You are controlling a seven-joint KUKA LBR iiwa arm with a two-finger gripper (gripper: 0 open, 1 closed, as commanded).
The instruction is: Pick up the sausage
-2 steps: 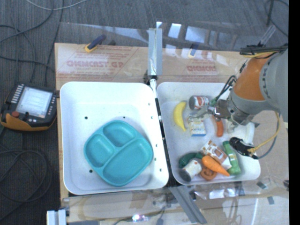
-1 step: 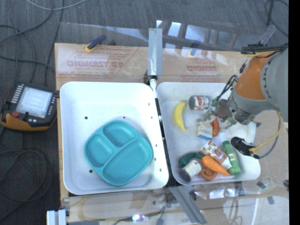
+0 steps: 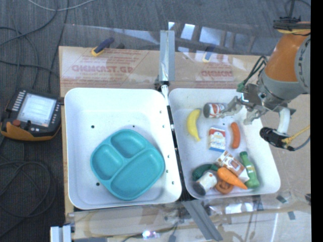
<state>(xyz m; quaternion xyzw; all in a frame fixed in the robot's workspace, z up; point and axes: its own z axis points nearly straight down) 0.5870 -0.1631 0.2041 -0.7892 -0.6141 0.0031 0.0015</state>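
Note:
The sausage [image 3: 235, 135] is a short orange-red link lying lengthwise in the right bin [image 3: 184, 150], just right of a small red and white carton [image 3: 217, 138]. My gripper [image 3: 243, 111] hangs above the bin's far right part, a little above and behind the sausage. Its two grey fingers [image 3: 251, 114] stand apart with nothing between them, so it is open. The grey arm with its orange band [image 3: 285, 57] comes in from the upper right.
The right bin also holds a yellow banana [image 3: 193, 123], a small can [image 3: 215, 109] on its side, and a pile at the near end: a carrot [image 3: 231, 177], a green bottle [image 3: 249, 169], a carton. A teal divided plate [image 3: 128, 163] lies in the left bin [image 3: 81, 135].

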